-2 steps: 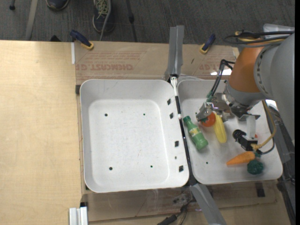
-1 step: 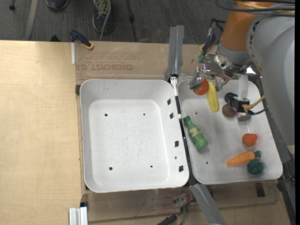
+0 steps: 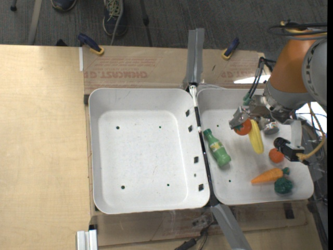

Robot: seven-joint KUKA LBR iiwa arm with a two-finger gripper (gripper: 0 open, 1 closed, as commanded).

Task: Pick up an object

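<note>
My gripper (image 3: 242, 120) hangs over the upper middle of the right bin (image 3: 229, 189). A red-orange round object (image 3: 243, 128) sits right at its tip, partly covered by it; whether it is gripped is not visible. Touching that on the right is a yellow corn-like piece (image 3: 256, 137). A green bottle (image 3: 217, 148) lies near the bin's left wall. A small orange ball (image 3: 276, 155), a carrot (image 3: 267, 176) and a dark green broccoli (image 3: 283, 186) lie toward the bin's lower right.
The left bin (image 3: 99, 139) stands beside the right one, with a grey divider bar (image 3: 195, 56) running back between them. Cardboard (image 3: 130, 66) lies under both. Cables and a black fitting (image 3: 289, 150) hang at the right bin's right edge.
</note>
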